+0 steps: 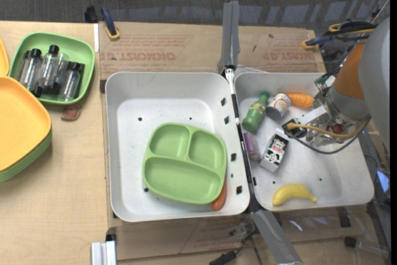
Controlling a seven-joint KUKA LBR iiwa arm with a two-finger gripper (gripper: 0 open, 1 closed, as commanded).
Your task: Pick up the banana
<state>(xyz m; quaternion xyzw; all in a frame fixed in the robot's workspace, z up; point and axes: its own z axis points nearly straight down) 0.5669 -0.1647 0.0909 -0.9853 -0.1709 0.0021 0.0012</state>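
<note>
the banana (pixel 294 194) lies alone by the near edge of the right bin (pixel 353 190), about midway along it. the gripper (pixel 313 131) hangs over the bin's right half, well apart from the banana; whether it is spread or pressed together cannot be told. a black-and-white carton (pixel 275 152) lies nearer the bin's left wall.
</note>
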